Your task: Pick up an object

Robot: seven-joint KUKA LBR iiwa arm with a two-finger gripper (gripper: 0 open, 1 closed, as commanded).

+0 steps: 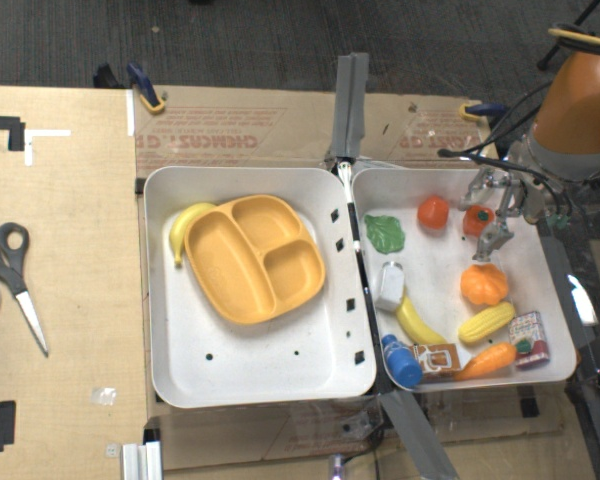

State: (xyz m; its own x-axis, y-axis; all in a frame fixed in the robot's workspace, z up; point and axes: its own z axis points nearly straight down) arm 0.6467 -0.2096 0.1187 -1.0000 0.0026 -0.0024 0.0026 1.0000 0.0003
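We saw the counter (60, 298) carrying two white bins side by side. The left bin (180, 368) held a yellow divided plate (255, 258), with a banana (183, 228) tucked against its 9 o'clock edge. The right bin (555, 288) was crowded: at its 12 o'clock end sat a small red tomato (433, 213) and a green leafy piece (384, 233); an orange fruit (483, 285) lay near its centre, and a corn cob (486, 322), a second banana (417, 323), a carrot (488, 359), a blue bottle (400, 361) and a small carton (528, 338) lay toward 6 o'clock. The gripper (490, 230) hung over the bin's 1 o'clock part, just above the orange fruit, beside a second red piece (476, 220). We could not tell how its fingers stood. Scissors (15, 278) lay at the counter's 9 o'clock edge.
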